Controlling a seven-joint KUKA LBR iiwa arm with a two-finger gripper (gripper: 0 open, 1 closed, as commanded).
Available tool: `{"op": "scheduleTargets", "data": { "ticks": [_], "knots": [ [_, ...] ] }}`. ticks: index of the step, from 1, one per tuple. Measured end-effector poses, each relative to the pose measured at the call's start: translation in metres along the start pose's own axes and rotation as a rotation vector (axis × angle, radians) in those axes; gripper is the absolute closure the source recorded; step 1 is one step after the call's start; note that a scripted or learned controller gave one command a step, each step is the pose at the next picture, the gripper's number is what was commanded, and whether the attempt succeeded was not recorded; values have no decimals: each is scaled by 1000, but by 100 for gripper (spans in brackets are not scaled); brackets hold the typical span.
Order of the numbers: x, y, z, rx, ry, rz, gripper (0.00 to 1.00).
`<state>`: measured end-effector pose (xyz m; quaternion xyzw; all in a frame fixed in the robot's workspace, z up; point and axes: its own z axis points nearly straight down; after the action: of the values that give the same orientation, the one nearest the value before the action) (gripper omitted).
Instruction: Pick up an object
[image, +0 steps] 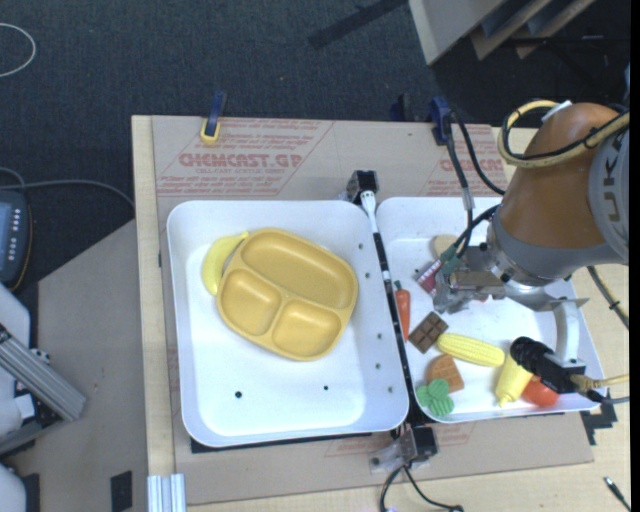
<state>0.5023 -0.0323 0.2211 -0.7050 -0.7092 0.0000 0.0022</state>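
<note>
Hovering low over the right bin (590, 330), the gripper (452, 285) is sitting just above the toy food, near the brown chocolate piece (428, 331) and the yellow corn cob (471, 349). You are seeing the reaching step, I judge: nothing is showing between the fingers, and I cannot tell if they are apart or together. The orange carrot (402, 305) is lying beside the bin's left wall. The yellow divided plate (288, 294) is resting in the left bin (190, 330). Next, you are needing a descent onto one object, then a closing.
</note>
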Motion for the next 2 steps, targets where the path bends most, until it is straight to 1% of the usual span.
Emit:
{"op": "scheduleTargets", "data": {
  "ticks": [1, 2],
  "knots": [
    [-11, -5, -14, -6, -4, 6, 100],
    [-8, -7, -14, -3, -2, 5, 100]
  ]
}}
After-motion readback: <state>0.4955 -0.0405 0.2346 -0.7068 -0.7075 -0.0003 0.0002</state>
